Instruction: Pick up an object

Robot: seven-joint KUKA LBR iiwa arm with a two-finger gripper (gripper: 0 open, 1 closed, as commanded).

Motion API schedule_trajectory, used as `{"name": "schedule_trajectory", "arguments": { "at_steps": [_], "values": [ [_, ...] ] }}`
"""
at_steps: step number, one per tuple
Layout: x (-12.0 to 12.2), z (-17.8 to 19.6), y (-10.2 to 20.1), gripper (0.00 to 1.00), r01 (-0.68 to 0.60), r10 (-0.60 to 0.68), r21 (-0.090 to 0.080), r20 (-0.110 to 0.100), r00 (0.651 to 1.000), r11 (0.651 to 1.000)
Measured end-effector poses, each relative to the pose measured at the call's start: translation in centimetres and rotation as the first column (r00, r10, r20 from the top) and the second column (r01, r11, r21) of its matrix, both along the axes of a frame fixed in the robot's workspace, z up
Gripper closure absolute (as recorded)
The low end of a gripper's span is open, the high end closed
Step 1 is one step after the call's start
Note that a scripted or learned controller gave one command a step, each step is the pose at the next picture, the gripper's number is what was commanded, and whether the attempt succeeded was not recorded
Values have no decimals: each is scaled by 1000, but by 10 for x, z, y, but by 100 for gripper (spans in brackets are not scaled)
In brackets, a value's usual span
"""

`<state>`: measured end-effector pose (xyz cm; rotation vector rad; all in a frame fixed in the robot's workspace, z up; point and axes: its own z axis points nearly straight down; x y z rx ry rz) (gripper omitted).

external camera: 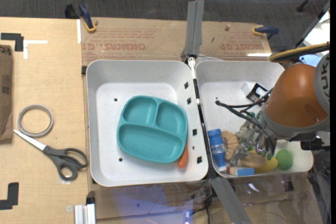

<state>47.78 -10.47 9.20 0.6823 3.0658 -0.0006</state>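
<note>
low in the right bin (231, 73) over the clutter, gripper (251, 145) of unreadable state, blue bottle (216, 147) just left, long axis running near-to-far.

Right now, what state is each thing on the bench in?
Teal divided plastic plate: flat, upright, in left white bin.
Orange carrot: beside the plate's edge.
Blue bottle: lying in right white bin.
Green ball: resting in right bin.
Grey-handled scissors: closed, on bench.
Gripper: low among right-bin items.

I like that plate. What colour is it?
The divided plate is teal, seen clearly in the camera view.
</note>
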Motion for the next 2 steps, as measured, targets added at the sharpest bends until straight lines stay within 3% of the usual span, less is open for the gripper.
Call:
{"name": "schedule_trajectory", "arguments": {
  "at_steps": [1,2],
  "values": [
    [18,123,-54,100,-319,319,-2,3,948,948],
    [18,123,-54,0,-319,319,-1,3,948,948]
  ]
}}
